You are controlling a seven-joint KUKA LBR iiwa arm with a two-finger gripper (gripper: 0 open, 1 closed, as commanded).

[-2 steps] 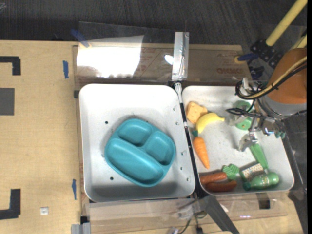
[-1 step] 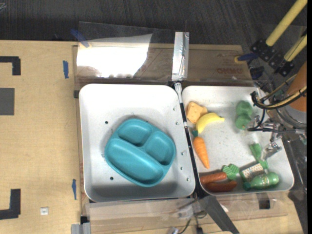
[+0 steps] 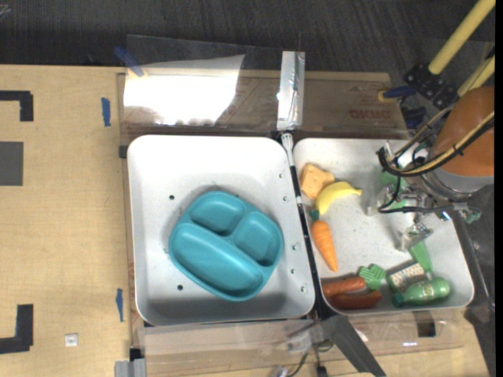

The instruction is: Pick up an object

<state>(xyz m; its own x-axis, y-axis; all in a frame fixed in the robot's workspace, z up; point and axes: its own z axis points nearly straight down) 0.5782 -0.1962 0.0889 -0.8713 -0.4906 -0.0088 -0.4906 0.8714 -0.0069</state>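
The right bin (image 3: 369, 218) holds several toy foods. An orange cheese wedge (image 3: 314, 181) and a yellow banana (image 3: 335, 195) lie at its upper left, with a carrot (image 3: 324, 244) below them. Along the front edge lie a brown-red sausage (image 3: 350, 289), a small green piece (image 3: 372, 275), a striped block (image 3: 407, 274) and a green pickle-like piece (image 3: 423, 291). My gripper (image 3: 415, 230) hangs over the bin's right half, just above a green stick-like toy (image 3: 420, 254). Nothing is visibly held.
The left bin (image 3: 157, 171) contains a teal divided plate (image 3: 226, 243). The arm with its orange band (image 3: 468, 128) and dangling cables (image 3: 401, 159) covers the right bin's upper right corner. A yellow pole (image 3: 464, 26) slants at the top right.
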